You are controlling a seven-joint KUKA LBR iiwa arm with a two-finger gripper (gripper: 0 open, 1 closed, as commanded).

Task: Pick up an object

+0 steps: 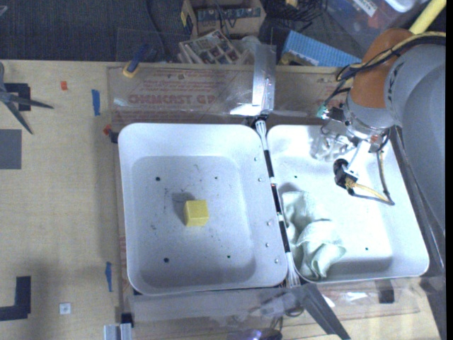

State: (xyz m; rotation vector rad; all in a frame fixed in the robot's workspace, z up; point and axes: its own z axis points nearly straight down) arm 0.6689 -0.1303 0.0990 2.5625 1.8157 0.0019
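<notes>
Two bins stand side by side on the bench. The left bin (141,147) holds one block (197,212) near its centre. The right bin (403,246) holds a crumpled cloth (310,234) against its left wall (toward the near corner). The gripper (331,146) sits over that bin's far part.

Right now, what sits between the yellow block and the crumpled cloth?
In the camera view, the yellow block lies in the left bin and the cloth in the right bin. Between them: bare bin floor, then the two adjoining bin rims.
</notes>
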